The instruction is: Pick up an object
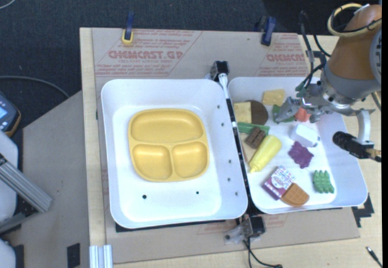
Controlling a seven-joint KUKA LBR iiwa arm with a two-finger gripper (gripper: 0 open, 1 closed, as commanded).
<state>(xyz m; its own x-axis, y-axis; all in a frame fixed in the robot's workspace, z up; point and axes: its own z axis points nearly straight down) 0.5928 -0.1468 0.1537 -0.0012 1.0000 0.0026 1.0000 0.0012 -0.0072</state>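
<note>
From above, the end effector [295, 113] hangs over the right bin's [351, 195] far side; its state I cannot tell. Crowded below lie a yellow bottle [265, 153], purple piece [300, 154], green piece [323, 181] and white block [305, 135]. The left bin [115, 139] holds a yellow divided plate [168, 143].

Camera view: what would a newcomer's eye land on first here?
Probably the yellow three-compartment plate, alone in the left bin. Next, the jumble of toy food in the right bin, with a yellow mustard bottle and a purple piece near its middle. The gripper hangs over that bin's far side.
</note>
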